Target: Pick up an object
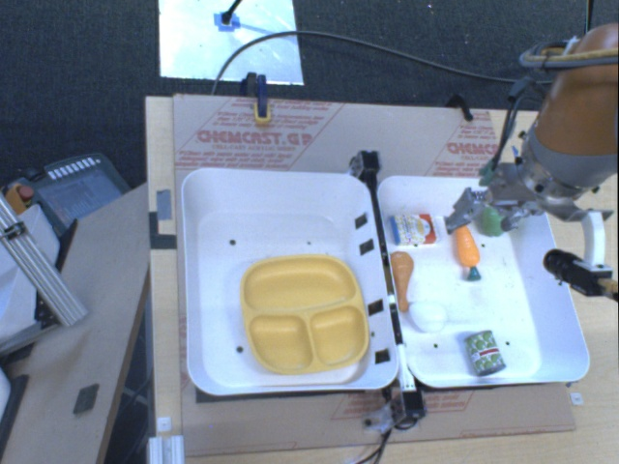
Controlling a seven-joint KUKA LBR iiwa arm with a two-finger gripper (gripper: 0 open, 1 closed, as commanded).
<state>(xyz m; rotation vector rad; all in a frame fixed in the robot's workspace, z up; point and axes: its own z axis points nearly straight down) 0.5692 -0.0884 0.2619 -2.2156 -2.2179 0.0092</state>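
Smooth, shiny white plastic on 2 bins (280, 196). Matt yellow plastic on tray (305, 312). Flat brown cardboard with red print on surface (319, 133). Glossy orange plastic on toy carrot (467, 247). Rough dark carpet on floor (77, 56).

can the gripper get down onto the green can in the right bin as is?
Probably yes. The green can stands alone near the front of the right bin, apart from the white egg and carrot. The gripper is above the bin's far side; nothing lies between.

The gripper (481, 213) hangs over the right bin (556, 341), at about one o'clock from the toy carrot (467, 249), perhaps touching a green object (489, 222).
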